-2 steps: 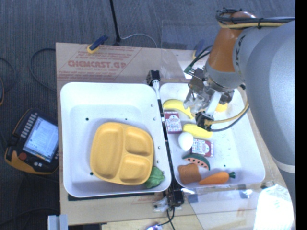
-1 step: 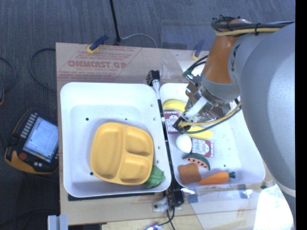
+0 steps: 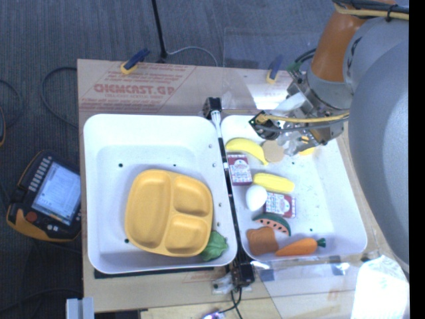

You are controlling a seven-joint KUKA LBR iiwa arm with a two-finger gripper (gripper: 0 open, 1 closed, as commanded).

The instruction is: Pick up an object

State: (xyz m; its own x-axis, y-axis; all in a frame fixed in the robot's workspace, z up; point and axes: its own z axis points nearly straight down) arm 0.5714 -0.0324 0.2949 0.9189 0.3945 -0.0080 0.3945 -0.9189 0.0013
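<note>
My gripper point(image 3: 284, 137) hangs over the far end of the right bin point(image 3: 345, 205), below the orange wrist band. A tan round piece point(image 3: 273, 152) sits right at its lower edge; whether it is held cannot be seen. A banana point(image 3: 243, 146) lies just to the left. Closer to the front are a red carton point(image 3: 239, 169), a yellow block point(image 3: 273, 182), a white egg point(image 3: 256, 197), a second red carton point(image 3: 284, 206), a watermelon slice point(image 3: 272, 223), a brown piece point(image 3: 261, 239) and a carrot point(image 3: 299, 246).
The left bin point(image 3: 106, 145) holds a yellow divided plate point(image 3: 169, 211) with a green leaf point(image 3: 214, 246) at its near right corner. A black divider clamp point(image 3: 214, 106) stands between the bins. A teach pendant point(image 3: 48, 195) lies on the floor at left.
</note>
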